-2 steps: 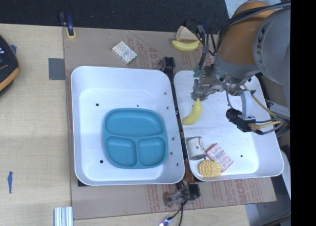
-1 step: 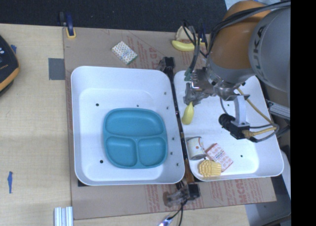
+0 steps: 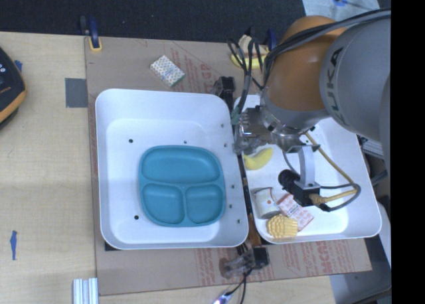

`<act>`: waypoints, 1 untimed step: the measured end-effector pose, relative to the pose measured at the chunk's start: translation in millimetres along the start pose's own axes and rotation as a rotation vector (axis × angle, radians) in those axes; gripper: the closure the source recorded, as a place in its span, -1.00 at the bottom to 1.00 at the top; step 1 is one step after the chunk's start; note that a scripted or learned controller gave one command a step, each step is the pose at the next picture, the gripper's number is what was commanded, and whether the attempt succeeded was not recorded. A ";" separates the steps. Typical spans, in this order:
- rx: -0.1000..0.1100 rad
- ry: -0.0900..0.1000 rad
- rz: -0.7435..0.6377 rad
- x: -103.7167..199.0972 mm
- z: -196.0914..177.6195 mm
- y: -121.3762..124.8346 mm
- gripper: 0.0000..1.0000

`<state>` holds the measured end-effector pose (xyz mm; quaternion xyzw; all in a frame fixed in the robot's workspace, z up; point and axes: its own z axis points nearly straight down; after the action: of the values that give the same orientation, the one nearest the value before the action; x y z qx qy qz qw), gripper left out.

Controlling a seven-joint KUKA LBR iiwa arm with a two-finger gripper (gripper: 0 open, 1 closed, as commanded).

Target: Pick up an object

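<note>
Banana [image 3: 259, 158], a yellow toy by the look of it, lies in the right bin [image 3: 362, 213] at its left wall, directly under the gripper [image 3: 255, 138]. Probably light, smooth and curved, so pinch across its middle. Whether the jaws are spread, I cannot tell.

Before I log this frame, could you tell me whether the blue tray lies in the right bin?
No, the blue tray lies in the left bin.

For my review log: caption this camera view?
KUKA arm over right bin above yellow object; blue tray in left bin.
</note>
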<state>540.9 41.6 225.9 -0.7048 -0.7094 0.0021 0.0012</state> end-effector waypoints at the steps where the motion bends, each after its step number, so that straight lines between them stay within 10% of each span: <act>1: -0.002 0.000 0.004 -83.0 15.7 44.0 1.00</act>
<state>585.3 -41.1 210.2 -0.7063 -0.7079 0.0015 0.0004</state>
